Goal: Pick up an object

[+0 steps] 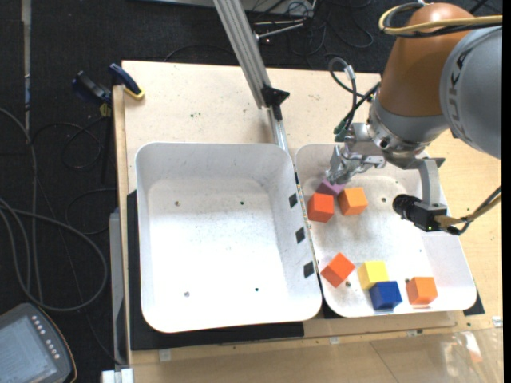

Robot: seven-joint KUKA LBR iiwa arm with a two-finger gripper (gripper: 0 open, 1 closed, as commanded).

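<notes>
My gripper (339, 174) reaches down into the right bin (447, 250) near its back left part. Its tips hang just above a small purple block (328, 188), which is partly covered by them. Touching that block sit an orange-red cube (321, 207) on its near side and a lighter orange cube (353, 201) to the right. Toward the bin's front lie another orange cube (338, 268), a yellow cube (372, 274), a blue cube (386, 294) and an orange cube (421, 290).
The left bin (215, 230) stands beside the right one. A slanted metal rail (243, 42) runs from the top down to the bins' shared back corner. A black fitting (415, 210) on the arm hangs over the right bin's middle.
</notes>
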